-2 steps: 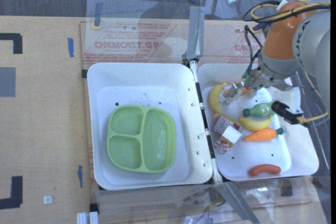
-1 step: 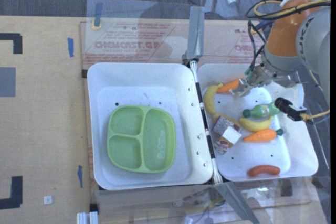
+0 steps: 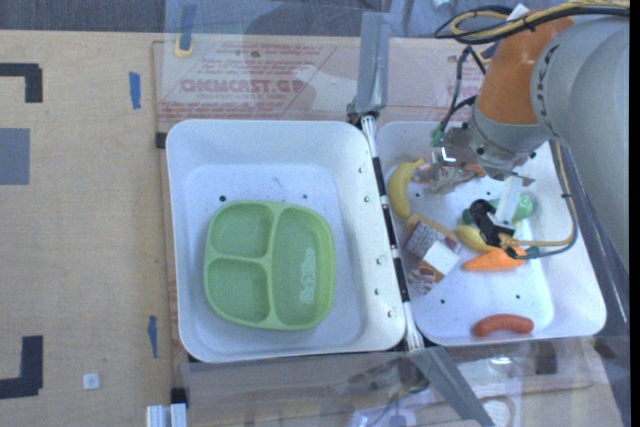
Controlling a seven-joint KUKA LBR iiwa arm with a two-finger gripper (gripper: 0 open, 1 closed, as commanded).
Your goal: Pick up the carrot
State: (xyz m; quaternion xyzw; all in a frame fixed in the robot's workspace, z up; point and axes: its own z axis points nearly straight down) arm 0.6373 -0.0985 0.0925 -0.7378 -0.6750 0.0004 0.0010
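camera view has the carrot [image 3: 492, 261] in the right bin [image 3: 575, 310], touching a banana [image 3: 476, 237] and black clutter, so the gripper [image 3: 462, 165], which i cannot tell is apart or together, could grab a neighbour or nudge the carrot aside.
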